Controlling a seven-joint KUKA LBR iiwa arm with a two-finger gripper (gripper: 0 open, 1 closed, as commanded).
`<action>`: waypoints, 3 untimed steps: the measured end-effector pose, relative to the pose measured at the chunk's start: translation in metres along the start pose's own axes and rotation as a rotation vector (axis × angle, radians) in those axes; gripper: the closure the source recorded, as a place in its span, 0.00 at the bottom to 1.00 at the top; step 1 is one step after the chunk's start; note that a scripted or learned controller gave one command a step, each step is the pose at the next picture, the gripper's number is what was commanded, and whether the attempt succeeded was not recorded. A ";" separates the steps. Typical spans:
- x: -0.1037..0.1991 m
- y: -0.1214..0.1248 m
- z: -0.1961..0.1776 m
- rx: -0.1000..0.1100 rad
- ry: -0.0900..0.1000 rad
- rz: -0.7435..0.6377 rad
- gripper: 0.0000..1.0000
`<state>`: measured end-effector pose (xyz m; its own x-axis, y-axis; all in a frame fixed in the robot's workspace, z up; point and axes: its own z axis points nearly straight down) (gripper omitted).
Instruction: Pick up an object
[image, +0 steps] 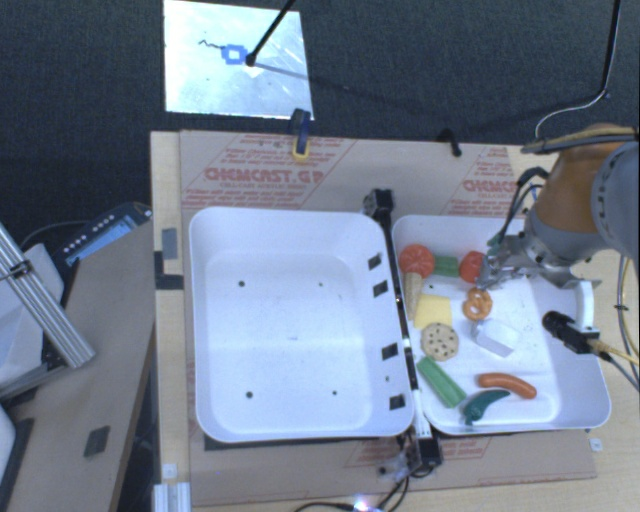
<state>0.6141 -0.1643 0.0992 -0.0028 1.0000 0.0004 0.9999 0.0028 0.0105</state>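
The right bin (590, 405) holds all the small objects. Near its middle, an orange ring-shaped piece (477, 304) hangs or sits directly under the gripper (487, 283), touching its tip; whether the fingers are closed on it or spread cannot be told from this angle. Just beside the ring, toward the bin's right edge, lies a pale white block (495, 338). Along the far edge sit a red tomato-like piece (417, 260), a small green piece (446, 266) and a red piece (471, 267) (this last one partly behind the gripper). Near the left edge, a yellow wedge (433, 309) lies above a round speckled cookie (439, 342), with a pale cone-shaped piece (412, 291) along the wall. Toward the near edge lie a green stick (440, 381), a dark green pepper (485, 403) and an orange sausage (506, 384).

The grey arm (600, 205) with its orange band reaches in over the bin's far right corner. The left bin (210, 300) stands touching the right one on the surface (260, 165).
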 end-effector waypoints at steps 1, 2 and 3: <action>0.000 0.000 0.000 0.000 0.000 0.000 0.00; 0.000 0.001 -0.011 -0.003 0.000 0.000 1.00; 0.000 0.001 -0.011 -0.003 -0.001 -0.001 0.00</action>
<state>0.6150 -0.1645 0.1100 -0.0035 1.0000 -0.0002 0.9999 0.0035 0.0133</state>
